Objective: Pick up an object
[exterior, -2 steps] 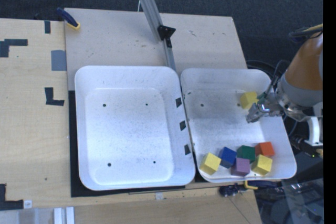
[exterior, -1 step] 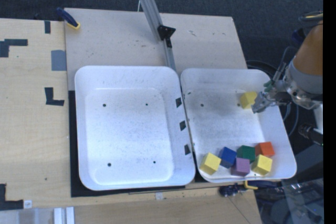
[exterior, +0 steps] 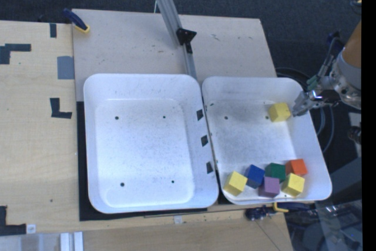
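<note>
Task not done yet as far as I can judge. My tool (exterior: 306, 100) sits at the right rim of the right bin (exterior: 247, 91), just beside a yellow block (exterior: 279, 112) that rests on the bin floor near the upper right corner. Tool and block look close, maybe touching at the block's right side; too small to tell. I can't tell whether the tool is open or closed from this angle, and I see nothing between its tips, so I don't count the block as gripped.

Left to do, by my read: get the tool around a block, close on it, lift clear.

Containers:
- Right bin: the lone yellow block up top, plus a cluster along the near edge: a second yellow block (exterior: 236, 183), blue block (exterior: 255, 175), purple block (exterior: 271, 186), green block (exterior: 275, 171), a third yellow block (exterior: 294, 184), orange block (exterior: 298, 167). They sit packed together, several touching.
- Left bin (exterior: 141, 82): white floor with dark specks.

Both bins sit side by side on the worktop (exterior: 117, 38).
</note>
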`<state>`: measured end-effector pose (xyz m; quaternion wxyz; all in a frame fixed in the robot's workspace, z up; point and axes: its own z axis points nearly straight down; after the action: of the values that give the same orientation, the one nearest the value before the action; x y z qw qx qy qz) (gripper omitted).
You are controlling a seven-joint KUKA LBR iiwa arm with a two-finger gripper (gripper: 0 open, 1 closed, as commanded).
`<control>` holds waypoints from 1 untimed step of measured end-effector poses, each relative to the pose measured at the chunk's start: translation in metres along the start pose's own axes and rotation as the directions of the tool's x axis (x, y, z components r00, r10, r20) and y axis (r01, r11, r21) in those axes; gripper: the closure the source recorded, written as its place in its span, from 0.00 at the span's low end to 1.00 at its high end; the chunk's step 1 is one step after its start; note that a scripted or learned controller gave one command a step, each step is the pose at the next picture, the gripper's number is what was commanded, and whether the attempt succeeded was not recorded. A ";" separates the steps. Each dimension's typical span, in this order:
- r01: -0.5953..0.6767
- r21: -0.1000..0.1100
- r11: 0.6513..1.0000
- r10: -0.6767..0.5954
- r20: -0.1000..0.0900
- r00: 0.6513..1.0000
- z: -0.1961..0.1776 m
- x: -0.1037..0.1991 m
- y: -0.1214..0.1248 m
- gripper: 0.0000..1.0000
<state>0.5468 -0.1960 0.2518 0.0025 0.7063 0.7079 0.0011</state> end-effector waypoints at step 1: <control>0.005 0.005 1.000 -0.005 -0.003 1.000 -0.003 0.050 0.026 1.00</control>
<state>0.5722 -0.1464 0.2547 -0.0005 0.7047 0.7095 0.0006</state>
